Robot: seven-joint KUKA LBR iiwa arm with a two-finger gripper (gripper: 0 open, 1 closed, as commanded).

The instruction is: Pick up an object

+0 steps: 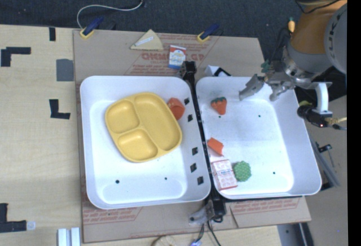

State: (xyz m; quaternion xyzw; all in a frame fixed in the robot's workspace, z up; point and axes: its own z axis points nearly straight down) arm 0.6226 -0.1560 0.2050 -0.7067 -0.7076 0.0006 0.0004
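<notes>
two shallow white bins side by side on the bench: left bin (93,143), right bin (293,149).

in the right bin:
- strawberry toy (219,105) near the upper left corner, green cap up toward the far rim, red tip toward the near side; long axis roughly far to near, slightly tilted.
- small orange wedge (215,145) near the left wall, about mid-bin, long axis slanting from upper left to lower right.
- small red-and-white carton (224,174) lying flat in the lower left corner, long axis running roughly far to near, leaning a little to the right at the near end.
- green broccoli-like piece (242,171) just beside the carton on its right, touching or nearly so; roundish, no clear long axis.

in the left bin:
- yellow three-compartment plate (143,126), lying flat, long axis slanting from upper left to lower right.
- orange-red cup (176,108) just beside the plate's upper right edge, close to the dividing wall, tipped on its side as far as can be told.

behind the bins, on the cardboard: a small red, white and blue carton (177,57) standing upright, and a pale wedge (148,41) to its left.

gripper (264,88) above the right bin's far rim, toward the upper right corner, fingers spread wide apart, nothing between them. well apart from the strawberry toy, off to its right. grey arm with orange band (316,25) reaching in from the right.
</notes>
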